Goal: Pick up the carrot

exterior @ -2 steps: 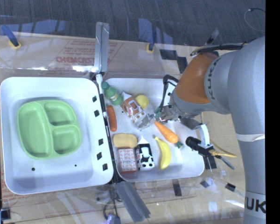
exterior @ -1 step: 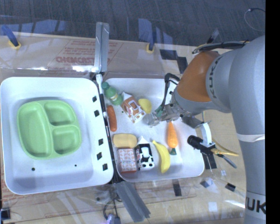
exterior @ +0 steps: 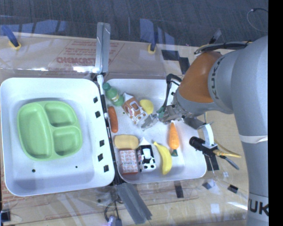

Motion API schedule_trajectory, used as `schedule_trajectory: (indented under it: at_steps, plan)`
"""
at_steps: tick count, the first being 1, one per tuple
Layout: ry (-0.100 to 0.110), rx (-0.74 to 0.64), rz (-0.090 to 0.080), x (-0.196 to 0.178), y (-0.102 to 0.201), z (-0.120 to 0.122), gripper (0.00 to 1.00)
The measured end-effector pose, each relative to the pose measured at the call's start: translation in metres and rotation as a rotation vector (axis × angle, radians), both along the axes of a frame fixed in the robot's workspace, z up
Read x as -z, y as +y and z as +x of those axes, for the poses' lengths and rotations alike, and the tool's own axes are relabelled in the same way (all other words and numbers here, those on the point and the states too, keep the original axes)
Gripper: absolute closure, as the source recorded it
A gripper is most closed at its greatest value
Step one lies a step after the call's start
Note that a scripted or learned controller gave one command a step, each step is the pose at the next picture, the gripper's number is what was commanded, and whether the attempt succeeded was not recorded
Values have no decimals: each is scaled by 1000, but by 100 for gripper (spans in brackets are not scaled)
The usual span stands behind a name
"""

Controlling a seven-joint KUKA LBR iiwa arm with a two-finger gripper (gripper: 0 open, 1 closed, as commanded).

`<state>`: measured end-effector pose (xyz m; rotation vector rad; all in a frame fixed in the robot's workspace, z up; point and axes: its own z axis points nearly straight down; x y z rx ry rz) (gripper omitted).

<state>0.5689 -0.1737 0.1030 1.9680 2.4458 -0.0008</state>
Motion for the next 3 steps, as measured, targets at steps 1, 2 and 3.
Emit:
schedule_trajectory:
  at_steps: [1,2,3]
  plan:
    - [6,-30,11,11,-31,-49,0]
    - [6,-35,7,2,-33,-48,100]
    - [4,81,2,-94,39,-81,100]
